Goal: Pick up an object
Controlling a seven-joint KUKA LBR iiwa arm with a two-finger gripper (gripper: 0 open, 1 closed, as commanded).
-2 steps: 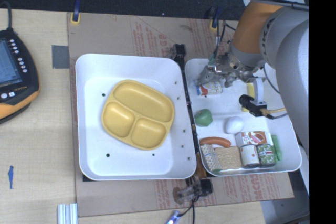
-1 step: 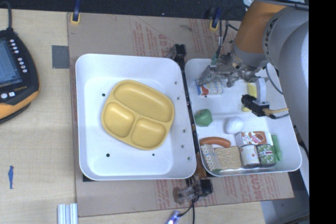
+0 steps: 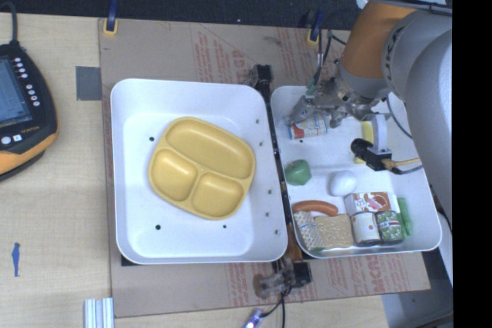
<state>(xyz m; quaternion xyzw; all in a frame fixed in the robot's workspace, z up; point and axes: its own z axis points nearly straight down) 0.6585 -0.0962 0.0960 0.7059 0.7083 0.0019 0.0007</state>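
My gripper (image 3: 317, 113) hangs low over the far left corner of the right bin (image 3: 427, 188). Directly beneath it is a small white carton (image 3: 306, 128) with red and blue print, which touches or nearly touches the gripper; whether it is held is unclear. Closer to the front in the same bin are a green round piece (image 3: 298, 172), a white egg (image 3: 342, 183), a red sausage (image 3: 315, 207), a tan cracker block (image 3: 326, 231) and several small cans (image 3: 372, 216).
The left bin (image 3: 131, 165) holds a yellow divided plate (image 3: 201, 167). A teach pendant (image 3: 19, 111) rests at the bench's left edge. The grey arm with its orange band (image 3: 377, 34) covers the right bin's far right side.
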